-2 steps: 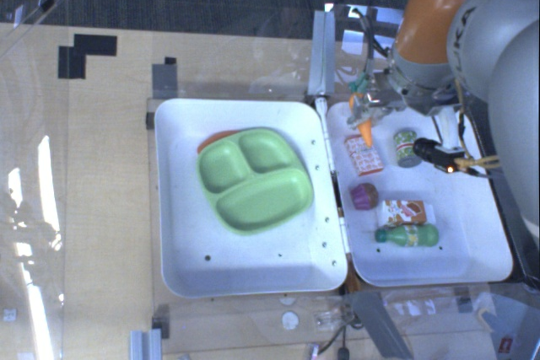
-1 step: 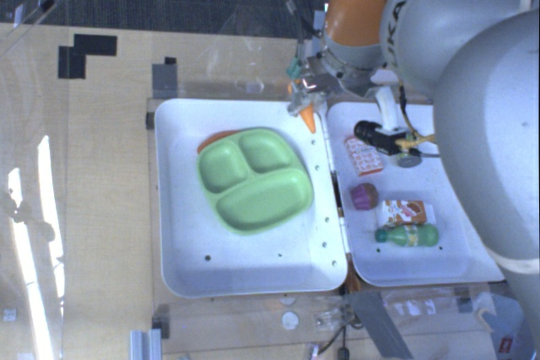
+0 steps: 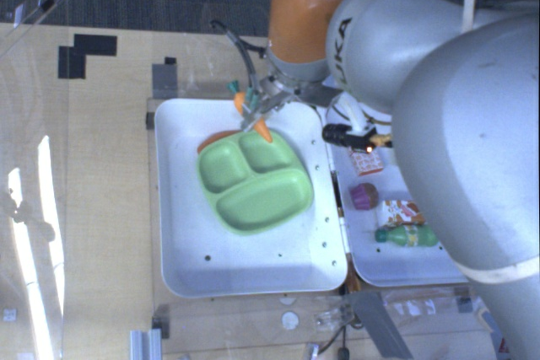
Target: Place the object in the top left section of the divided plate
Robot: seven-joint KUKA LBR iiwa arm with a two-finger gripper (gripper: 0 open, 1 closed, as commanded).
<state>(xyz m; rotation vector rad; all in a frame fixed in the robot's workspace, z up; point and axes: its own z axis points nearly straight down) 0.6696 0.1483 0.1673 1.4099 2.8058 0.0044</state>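
Orange object (image 3: 263,131), perhaps a carrot, is seen at the far rim of the green divided plate (image 3: 256,200), long axis slanted, directly beneath the gripper (image 3: 253,107); whether it is gripped cannot be told.

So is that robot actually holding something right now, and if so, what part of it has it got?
It looks so: an orange, carrot-like object hangs from the gripper, caught by its upper end, just over the green divided plate. The grip itself is too blurred to be sure.
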